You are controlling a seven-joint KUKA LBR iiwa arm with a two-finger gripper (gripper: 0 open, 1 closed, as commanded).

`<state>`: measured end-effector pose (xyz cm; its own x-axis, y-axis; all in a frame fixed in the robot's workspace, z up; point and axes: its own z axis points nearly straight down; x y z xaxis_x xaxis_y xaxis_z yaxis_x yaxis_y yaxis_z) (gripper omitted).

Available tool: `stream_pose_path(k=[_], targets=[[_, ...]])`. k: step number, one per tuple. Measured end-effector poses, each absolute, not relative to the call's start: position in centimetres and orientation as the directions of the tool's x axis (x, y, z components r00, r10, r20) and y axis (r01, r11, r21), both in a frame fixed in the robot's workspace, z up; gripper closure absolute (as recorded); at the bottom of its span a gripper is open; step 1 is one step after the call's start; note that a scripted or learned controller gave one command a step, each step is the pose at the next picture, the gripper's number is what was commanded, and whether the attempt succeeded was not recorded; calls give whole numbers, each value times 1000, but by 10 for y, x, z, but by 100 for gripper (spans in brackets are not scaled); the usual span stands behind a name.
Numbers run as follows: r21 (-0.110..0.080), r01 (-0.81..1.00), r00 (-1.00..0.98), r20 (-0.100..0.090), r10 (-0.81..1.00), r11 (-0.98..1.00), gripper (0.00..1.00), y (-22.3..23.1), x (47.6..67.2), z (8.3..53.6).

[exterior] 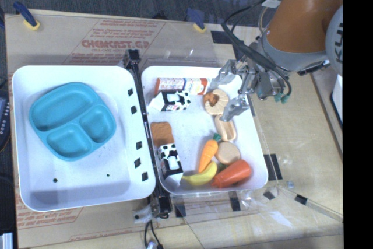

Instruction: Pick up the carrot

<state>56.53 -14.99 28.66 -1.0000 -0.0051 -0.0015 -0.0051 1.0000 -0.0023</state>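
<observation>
A: Camera view first, where did the claw (230,92) sit?

B: Over the far right part of the right bin (256,151), coming in from the right under the grey arm with its orange band (300,11). Its two fingers stood apart, and nothing lay between them. One finger (235,108) pointed down just above a hot dog bun (225,128).

A: What lay nearest to it?

B: A small round tan pastry (214,100) just left of the fingers, near them. Left of that, a red and white carton (180,86) lay on its side along the far wall, with a black and white cow-patterned box (175,101) in front of it.

A: And the carrot?

B: The carrot (208,154) lay toward the near side of the right bin, well clear of the claw, green top pointing toward the bun, tip toward a yellow banana (199,175). A beige round piece (228,153) touched its right side, and a red pepper (233,172) lay beside the banana at the near wall.

A: Anything else?

B: A brown slice (162,133) and another cow-patterned box (170,160) along the left wall. The left bin (35,183) on the worktop (303,143) held a blue divided plate (72,119)
</observation>
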Motion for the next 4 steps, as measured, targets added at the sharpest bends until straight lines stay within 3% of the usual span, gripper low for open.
stream_pose_path(k=[1,2,3,4], targets=[[3,8,-1000,13,8,1000,0,-125,547,135],[-1,-153,-988,-5,-153,988,0,-150,496,93],[-3,-164,-986,-8,-164,987,100,-148,499,104],[0,-100,-995,-7,-100,995,100,-112,508,157]])
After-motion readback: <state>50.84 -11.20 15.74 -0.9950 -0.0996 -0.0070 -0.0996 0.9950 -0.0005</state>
